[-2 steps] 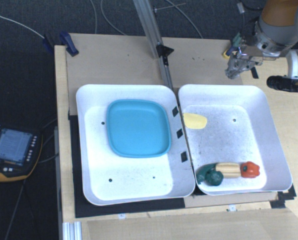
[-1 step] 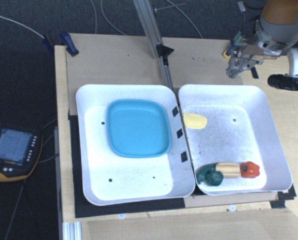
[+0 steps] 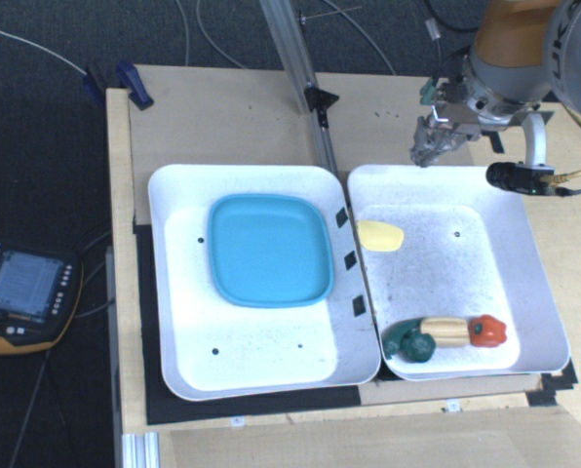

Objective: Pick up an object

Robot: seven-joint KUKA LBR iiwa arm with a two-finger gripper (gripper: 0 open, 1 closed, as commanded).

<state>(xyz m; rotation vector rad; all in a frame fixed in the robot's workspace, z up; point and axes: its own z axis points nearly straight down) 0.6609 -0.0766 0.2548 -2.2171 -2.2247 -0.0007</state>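
My gripper [image 3: 429,154] hangs above the far rim of the right bin [image 3: 524,261], near its back left corner. A pale yellow piece [image 3: 379,236] lies at the left side of that bin, below and left of the gripper. Along the near wall of the same bin lie a dark green lump [image 3: 410,343], a tan roll [image 3: 445,331] and a red tomato-like piece [image 3: 486,331], side by side and touching. Nothing shows between the gripper's tips.
The left bin [image 3: 174,261] holds a square light-blue plate [image 3: 270,250]. A slanted metal post [image 3: 292,47] rises behind the gap between the bins. A handheld pendant [image 3: 22,291] lies off the bench at left. Cables run across the dark floor behind.
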